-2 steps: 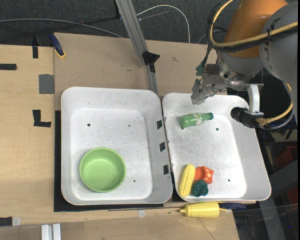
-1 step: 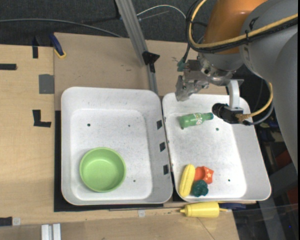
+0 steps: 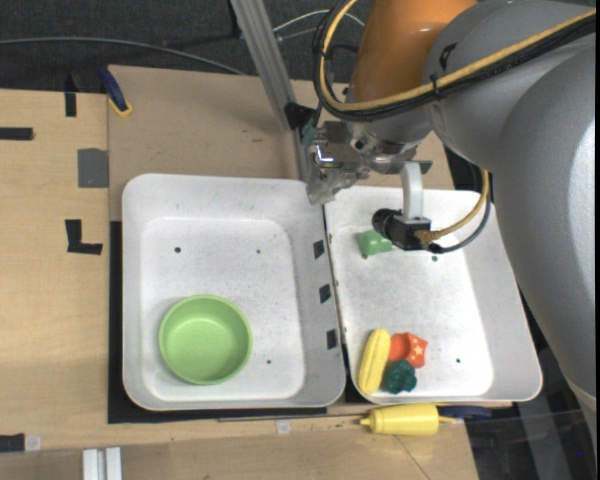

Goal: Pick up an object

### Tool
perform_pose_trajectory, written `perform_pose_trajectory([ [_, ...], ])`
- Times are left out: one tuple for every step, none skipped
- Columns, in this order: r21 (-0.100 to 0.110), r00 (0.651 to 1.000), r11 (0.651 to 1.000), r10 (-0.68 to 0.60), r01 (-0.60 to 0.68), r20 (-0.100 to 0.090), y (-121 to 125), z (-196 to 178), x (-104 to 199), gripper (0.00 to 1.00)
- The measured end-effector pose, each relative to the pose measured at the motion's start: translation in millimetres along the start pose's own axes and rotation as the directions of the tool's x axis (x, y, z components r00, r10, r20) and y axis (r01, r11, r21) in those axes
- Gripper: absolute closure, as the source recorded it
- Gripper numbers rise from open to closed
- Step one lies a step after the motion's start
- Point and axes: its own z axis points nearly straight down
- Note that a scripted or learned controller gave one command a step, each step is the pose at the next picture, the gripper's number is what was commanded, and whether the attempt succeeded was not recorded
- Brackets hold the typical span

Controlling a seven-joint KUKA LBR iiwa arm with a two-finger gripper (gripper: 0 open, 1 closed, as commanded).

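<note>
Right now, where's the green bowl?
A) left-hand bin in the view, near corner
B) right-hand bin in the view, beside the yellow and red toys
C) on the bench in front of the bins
A: the green bowl sits upright on the floor of the left-hand bin, towards its near left corner as the camera sees it.

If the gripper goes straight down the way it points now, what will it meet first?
Probably the inner rim of the right-hand bin, near its far corner, not an object. The gripper hangs above that spot; the pale green block lies beside that line. Height is hard to judge.
</note>
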Motion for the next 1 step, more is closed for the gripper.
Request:
perform_pose_trajectory([
  [0.0,1.0,1.0,0.002,-0.002,0.001,14.6,19.8,44.5,1.0],
])
